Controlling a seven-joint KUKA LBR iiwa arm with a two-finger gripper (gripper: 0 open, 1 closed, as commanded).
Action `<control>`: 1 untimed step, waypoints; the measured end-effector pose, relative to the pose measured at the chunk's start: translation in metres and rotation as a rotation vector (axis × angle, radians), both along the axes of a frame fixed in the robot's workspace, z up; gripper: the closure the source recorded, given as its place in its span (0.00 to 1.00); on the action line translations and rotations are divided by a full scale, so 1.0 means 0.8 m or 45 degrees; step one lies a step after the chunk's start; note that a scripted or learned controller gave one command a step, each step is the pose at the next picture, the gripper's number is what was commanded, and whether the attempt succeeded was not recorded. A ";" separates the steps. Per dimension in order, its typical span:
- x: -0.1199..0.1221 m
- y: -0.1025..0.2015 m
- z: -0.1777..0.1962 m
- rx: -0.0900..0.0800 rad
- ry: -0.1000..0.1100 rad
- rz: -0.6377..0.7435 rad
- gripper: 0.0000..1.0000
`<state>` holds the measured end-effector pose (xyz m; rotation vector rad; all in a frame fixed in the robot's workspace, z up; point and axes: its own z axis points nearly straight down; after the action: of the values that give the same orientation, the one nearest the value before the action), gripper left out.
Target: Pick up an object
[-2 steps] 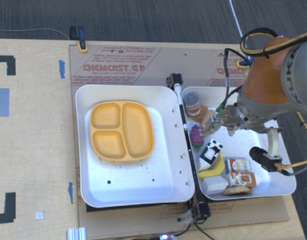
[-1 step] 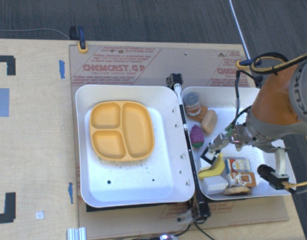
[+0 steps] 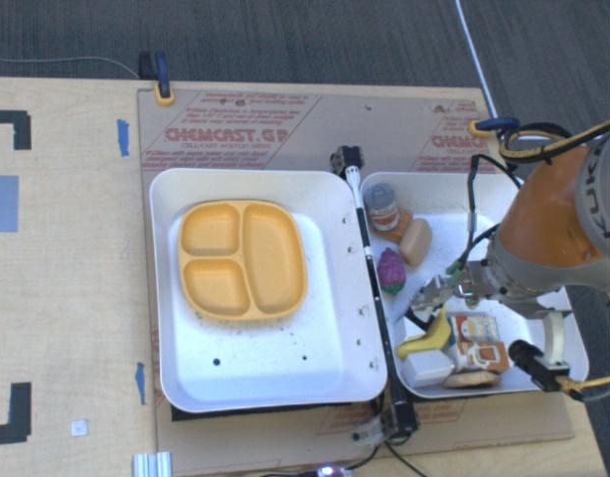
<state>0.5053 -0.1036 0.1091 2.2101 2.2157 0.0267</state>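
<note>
**Reviewer:** When you froze it at this moment, your pincer [image 3: 436, 294] was low in the right bin [image 3: 573, 351], down among the clutter near that bin's middle. I could not tell from the overhead view whether it was open or closed; the metal parts blurred together there, and nothing showed between them, so I would not say you held anything.

**Operator:** So what was at risk?

**Reviewer:** Crowding, mostly. Your candidates all lay in the right bin: a banana [image 3: 430, 339] just below the pincer, a purple grape-like toy [image 3: 390, 268] to its left by the bin wall, a small jar [image 3: 382, 207] and a tan rounded piece [image 3: 415, 240] toward the far end, and a printed packet [image 3: 477, 342] beside the banana. You had the banana touching or overlapping a white block [image 3: 428, 368], so a close there could have caught two things, or an edge only, and slipped.

**Operator:** And the other side?

**Reviewer:** Your left bin [image 3: 176, 296] carried a yellow divided plate [image 3: 243, 258], well apart from the arm. It was not in danger.

**Operator:** Anything else?

**Reviewer:** Your cable [image 3: 474, 207] looped above the wrist near the bin's far edge. I judged it could have snagged on the rim if you had swung wide. A descent close to the dividing wall could also have struck it rather than the purple toy.
</note>
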 end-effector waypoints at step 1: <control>-0.003 0.000 -0.003 -0.001 -0.013 0.000 0.00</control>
<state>0.5027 -0.1032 0.1067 2.2048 2.2104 0.0367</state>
